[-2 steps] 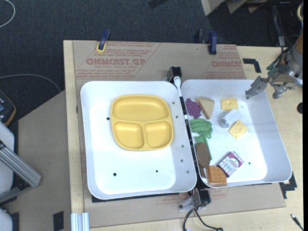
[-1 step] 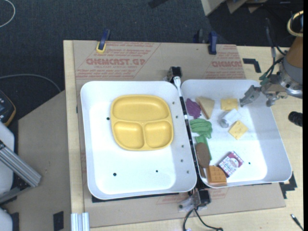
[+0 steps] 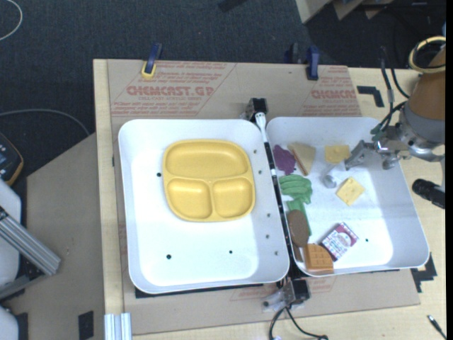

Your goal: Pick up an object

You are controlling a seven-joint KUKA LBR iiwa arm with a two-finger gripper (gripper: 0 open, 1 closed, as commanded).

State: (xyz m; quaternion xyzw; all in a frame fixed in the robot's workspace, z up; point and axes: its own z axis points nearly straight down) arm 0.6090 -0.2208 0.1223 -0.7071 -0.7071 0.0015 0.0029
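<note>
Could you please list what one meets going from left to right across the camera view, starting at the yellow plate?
Yellow plate → purple piece → pale wedge → yellow block → pincer. The lower items in the right bin overlap these in order, so they are left out.

End effector [image 3: 367, 154] hovers over right bin [image 3: 396, 211] — yellow tray [image 3: 209, 178] in left bin [image 3: 141, 218].

My arm [image 3: 429, 101] reaches in from the right, orange band above a grey wrist, with the end effector [image 3: 368, 154] hanging over the right bin's [image 3: 403, 204] far half.
</note>
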